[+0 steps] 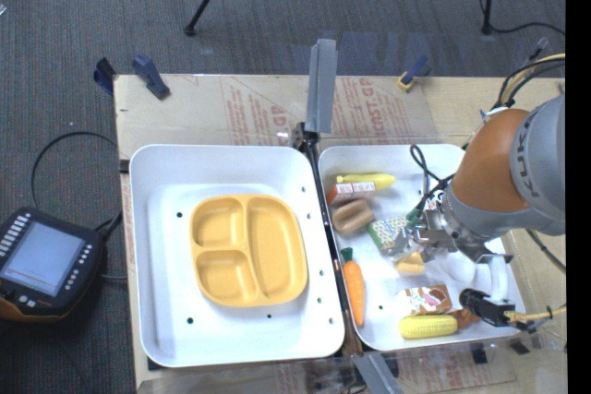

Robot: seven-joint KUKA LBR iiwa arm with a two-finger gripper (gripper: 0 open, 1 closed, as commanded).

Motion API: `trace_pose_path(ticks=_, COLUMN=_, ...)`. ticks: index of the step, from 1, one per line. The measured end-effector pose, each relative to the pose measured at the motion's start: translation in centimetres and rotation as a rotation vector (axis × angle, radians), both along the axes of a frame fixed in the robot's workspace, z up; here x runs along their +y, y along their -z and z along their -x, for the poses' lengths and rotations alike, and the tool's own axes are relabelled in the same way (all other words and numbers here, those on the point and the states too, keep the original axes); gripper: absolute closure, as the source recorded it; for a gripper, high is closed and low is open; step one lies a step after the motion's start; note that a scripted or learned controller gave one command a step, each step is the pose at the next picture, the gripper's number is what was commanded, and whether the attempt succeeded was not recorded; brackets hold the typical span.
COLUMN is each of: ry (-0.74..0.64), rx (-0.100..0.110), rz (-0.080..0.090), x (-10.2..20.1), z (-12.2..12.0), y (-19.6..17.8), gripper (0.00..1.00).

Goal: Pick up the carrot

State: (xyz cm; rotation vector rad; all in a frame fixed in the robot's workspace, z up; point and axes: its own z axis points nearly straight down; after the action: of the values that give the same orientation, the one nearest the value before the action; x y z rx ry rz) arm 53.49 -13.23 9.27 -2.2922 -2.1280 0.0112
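Observation:
The carrot (354, 289), orange with a green top, lies along the left wall of the right bin (388, 341), pointing toward the front. My gripper (414, 240) hangs over the middle of the right bin, to the right of the carrot and a little farther back, above a small yellow wedge (412, 264) and a green packet (389, 231). The carrot lies apart from the gripper, untouched.
The right bin also holds a yellow corn cob (429, 327), a snack packet (428, 298), a hot dog bun (353, 215), a red-and-white item (352, 190) and a yellow banana-like piece (367, 181). The left bin (157, 291) holds a yellow divided plate (247, 249).

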Motion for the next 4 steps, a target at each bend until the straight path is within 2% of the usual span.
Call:
trace_pose_path(ticks=1, ry=0.2, rx=-0.009, rz=0.004, x=10.8, z=2.5, y=-9.4, gripper=1.0)
trace_pose_path(ticks=2, ry=-0.179, rx=-0.011, rz=0.004, x=13.0, z=0.0, y=-17.2, gripper=1.0)
trace_pose_path(ticks=3, ry=0.221, rx=-0.003, rz=0.01, x=15.0, z=-4.8, y=-13.6, gripper=1.0)
trace_pose_path(ticks=4, ry=-0.25, rx=-0.01, rz=0.003, x=14.5, z=-7.6, y=-14.7, gripper=1.0)
